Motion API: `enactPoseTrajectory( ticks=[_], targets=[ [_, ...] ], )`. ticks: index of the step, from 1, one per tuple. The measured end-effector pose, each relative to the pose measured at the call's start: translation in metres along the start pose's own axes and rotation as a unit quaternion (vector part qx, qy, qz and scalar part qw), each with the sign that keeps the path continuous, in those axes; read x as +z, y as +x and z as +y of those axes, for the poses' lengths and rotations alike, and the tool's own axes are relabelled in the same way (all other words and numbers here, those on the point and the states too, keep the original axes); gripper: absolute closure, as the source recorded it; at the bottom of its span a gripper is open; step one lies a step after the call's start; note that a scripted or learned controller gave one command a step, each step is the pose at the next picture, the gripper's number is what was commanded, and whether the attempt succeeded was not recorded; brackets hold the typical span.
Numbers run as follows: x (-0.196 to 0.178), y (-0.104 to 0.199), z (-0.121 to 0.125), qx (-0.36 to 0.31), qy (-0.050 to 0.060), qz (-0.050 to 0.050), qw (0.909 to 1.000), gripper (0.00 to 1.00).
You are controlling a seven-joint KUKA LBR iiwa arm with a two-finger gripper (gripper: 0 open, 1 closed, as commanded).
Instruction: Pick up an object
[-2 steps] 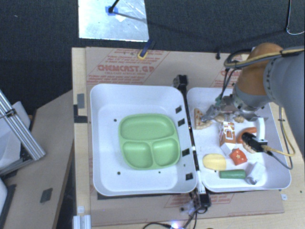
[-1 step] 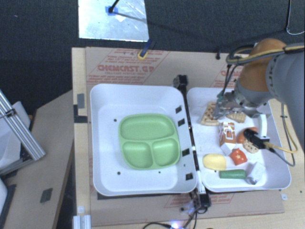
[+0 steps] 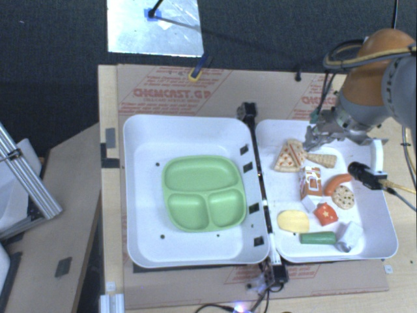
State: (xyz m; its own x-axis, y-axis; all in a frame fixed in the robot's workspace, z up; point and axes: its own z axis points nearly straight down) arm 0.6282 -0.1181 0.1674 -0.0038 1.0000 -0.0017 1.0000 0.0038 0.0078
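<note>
Arm working over the right bin, grasp not confirmed

Starting nearest you in the right bin, you are looking at a green vegetable piece, a yellow piece and a red piece beyond it, then the sandwich wedge farther back. Past that wedge, the gripper is hanging low just beside it, near a tan piece; you cannot tell how the jaws are standing. The pieces are crowding together there, so a closing grasp may be nudging a neighbour or slipping off the wedge's slanted edge.
</note>
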Motion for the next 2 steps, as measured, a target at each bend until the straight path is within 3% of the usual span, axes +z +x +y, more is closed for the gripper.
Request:
enactPoseTrajectory(
  ticks=[1, 2],
  targets=[
    [-0.055, 0.0, 0.002, 0.0, 0.0, 0.0, 1.0, 1.0],
    [-0.051, 0.046, -0.029, -0.002, 0.004, 0.002, 1.0, 1.0]
  ],
)
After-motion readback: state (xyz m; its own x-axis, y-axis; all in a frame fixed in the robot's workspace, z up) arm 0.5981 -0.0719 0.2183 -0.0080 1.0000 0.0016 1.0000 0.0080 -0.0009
